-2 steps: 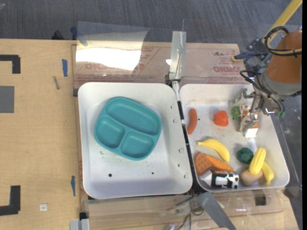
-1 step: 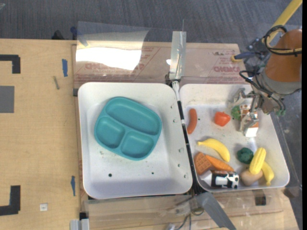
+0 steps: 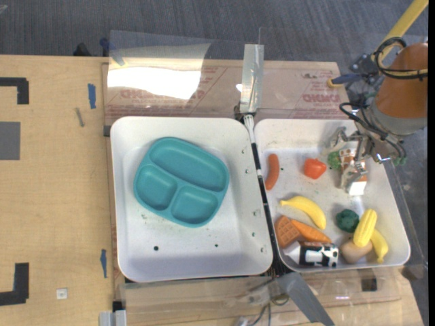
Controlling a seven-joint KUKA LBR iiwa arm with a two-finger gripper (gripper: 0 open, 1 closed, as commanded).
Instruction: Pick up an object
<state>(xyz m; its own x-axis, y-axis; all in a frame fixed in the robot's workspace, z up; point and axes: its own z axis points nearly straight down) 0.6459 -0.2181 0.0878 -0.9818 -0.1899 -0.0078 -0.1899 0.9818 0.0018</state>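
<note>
Arm: the grey arm with its orange band (image 3: pixel 401 87) enters from the right edge, which cuts off much of it; cables loop around the wrist.
Gripper (image 3: pixel 352 172): low over the upper right part of the right bin; its metal parts, the cables and a small white block merge into one cluttered patch, so I cannot tell its state or whether anything is in it.
Right bin (image 3: pixel 397 202): white and shallow, holding all the loose toy food.
Green item (image 3: pixel 335 159): a leafy scrap just beside the gripper, partly hidden by it; what it is remains unclear.
Red-orange piece (image 3: pixel 314 168): left of the gripper, apart from it, shape hard to read.
Sausage (image 3: pixel 272 171): red, lying lengthwise near the bin's left wall.
Banana (image 3: pixel 304 210): yellow, mid-bin, fully visible.
Carrot (image 3: pixel 310 232): orange, below the banana, touching a waffle-like piece (image 3: pixel 285 231) on its left.
Black-and-white item (image 3: pixel 319 255): at the near wall, too small to identify.
Dark green lump (image 3: pixel 347 219): right of the banana, blurred.
Corn (image 3: pixel 365 227): yellow, upright-slanted, overlapping a tan round piece (image 3: pixel 355 251) and a second yellow piece (image 3: pixel 379 245).
Left bin (image 3: pixel 129 182): holds a teal divided plate (image 3: pixel 181 180) with three compartments.
Clear divider (image 3: pixel 251 79): behind the bins, edge-on and glaring.
</note>
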